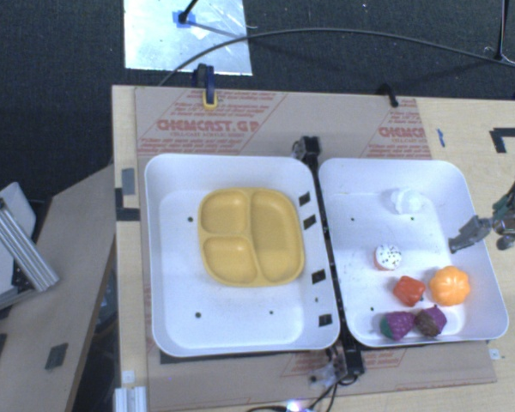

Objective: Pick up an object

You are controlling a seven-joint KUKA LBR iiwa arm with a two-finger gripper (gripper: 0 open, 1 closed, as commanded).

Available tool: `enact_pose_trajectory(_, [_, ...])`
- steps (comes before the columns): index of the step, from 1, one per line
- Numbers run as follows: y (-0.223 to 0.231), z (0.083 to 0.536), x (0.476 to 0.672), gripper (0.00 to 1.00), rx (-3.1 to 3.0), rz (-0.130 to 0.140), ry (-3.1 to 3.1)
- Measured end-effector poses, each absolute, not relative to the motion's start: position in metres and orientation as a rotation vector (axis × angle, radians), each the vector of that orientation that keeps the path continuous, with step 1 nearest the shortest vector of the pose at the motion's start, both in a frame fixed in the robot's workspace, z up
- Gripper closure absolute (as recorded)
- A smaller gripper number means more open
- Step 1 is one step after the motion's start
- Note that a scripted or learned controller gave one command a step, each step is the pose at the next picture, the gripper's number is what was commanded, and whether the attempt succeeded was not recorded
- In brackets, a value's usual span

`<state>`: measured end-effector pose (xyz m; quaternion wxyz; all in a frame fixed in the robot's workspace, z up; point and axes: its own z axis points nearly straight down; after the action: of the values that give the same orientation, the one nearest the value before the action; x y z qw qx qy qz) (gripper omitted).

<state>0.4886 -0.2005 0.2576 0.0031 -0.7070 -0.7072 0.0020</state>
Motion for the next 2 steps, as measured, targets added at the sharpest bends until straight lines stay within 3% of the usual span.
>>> enact_pose_trajectory(1, [-0.2, 0.262, 0.491, 0.0, -2.219, -0.001, -2.227])
enact_pose_trajectory(2, [-0.196, 0.2, 0.494, 0.0, -2.218, 0.002, -2.221])
